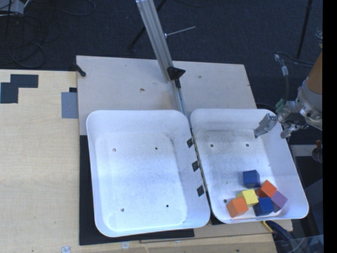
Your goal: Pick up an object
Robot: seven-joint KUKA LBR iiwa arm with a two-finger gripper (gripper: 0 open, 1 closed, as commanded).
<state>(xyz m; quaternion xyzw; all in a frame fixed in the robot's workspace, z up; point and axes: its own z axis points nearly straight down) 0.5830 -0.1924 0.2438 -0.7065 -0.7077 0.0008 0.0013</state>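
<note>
Six blocks point(256, 194) clustered in right bin point(226, 136) — jaws point(275, 124) above, empty.

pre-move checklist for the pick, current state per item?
1. Targets present: ok. Cluster of blocks in the right bin, including a blue block, yellow block and orange block.
2. Gripper unloaded: ok, nothing between its fingers.
3. Gripper over targets: not ok. It sits at the right bin's far right rim, well away from the cluster in the near corner.
4. Fingers set for the grasp: ok, they look spread.
5. Room around the targets: not ok. The blocks are packed touching each other near the bin wall; the blue block at the cluster's far edge looks the most exposed.
6. Left bin involvement: ok, not on the approach path.
</note>
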